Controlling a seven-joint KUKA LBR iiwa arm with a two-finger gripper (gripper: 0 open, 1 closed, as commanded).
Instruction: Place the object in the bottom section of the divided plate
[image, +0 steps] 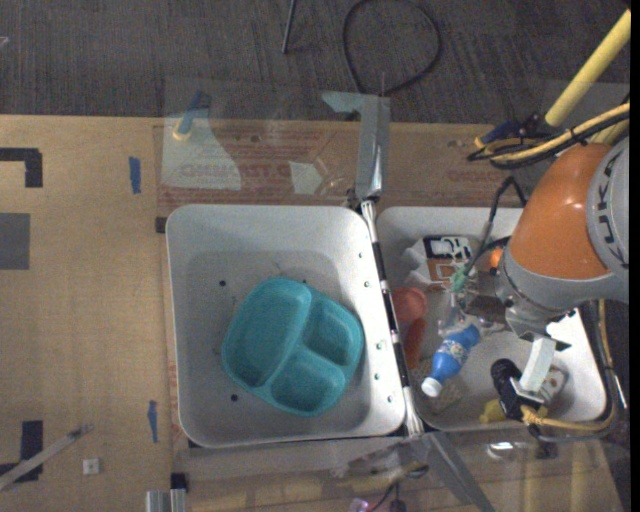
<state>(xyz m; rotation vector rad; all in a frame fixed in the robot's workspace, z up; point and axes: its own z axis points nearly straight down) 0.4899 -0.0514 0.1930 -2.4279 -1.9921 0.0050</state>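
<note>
plate (292, 345): teal, divided, lying in left bin (200, 260)
bottle (450, 358): clear, blue label, white cap, lying in right bin (590, 400), well apart from plate
hand (485, 308): over right bin, near bottle's upper end; apart or together, cannot tell
red thing (408, 310): right bin, by its left wall

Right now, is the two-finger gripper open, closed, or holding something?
Gripper: cannot be told; it hangs over the right shallow white bin, beside the blue plastic bottle.

Clear above and around the teal divided plate (292, 345); right of it, crowded by a bottle (450, 358), a red object (408, 310), the arm (570, 230).
</note>
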